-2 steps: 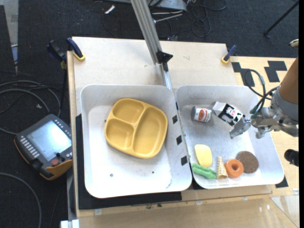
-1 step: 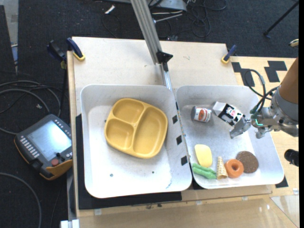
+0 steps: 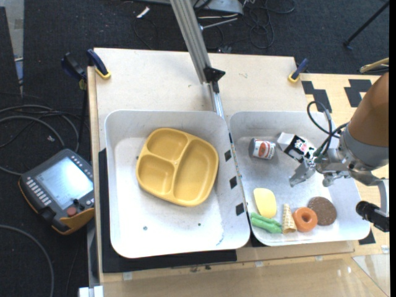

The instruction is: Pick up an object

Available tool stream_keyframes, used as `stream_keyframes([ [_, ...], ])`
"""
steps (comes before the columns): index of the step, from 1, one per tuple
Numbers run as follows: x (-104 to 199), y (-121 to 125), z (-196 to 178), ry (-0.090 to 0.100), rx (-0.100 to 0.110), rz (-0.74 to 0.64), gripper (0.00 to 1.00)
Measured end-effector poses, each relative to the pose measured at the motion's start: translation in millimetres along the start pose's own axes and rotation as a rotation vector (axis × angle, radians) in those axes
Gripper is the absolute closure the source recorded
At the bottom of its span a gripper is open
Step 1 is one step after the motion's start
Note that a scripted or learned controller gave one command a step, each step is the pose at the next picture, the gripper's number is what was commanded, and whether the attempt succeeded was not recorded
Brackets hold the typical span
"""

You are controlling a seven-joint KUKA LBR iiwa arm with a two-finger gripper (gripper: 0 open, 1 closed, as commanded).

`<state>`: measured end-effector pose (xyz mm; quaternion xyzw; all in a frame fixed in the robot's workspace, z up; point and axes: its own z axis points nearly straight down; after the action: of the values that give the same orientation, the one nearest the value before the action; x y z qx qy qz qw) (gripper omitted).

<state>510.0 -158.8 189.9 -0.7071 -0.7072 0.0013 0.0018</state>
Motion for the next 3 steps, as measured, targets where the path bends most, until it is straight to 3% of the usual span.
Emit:
stream_keyframes([
  [1,-7,-3,60,0.001,0.002,0.002,0.0],
  [2,-7,-3,95,-0.001,-0.006,0.001,0.0],
  [3,-7,-2,84,-0.001,-0.008,0.0,1.0],
])
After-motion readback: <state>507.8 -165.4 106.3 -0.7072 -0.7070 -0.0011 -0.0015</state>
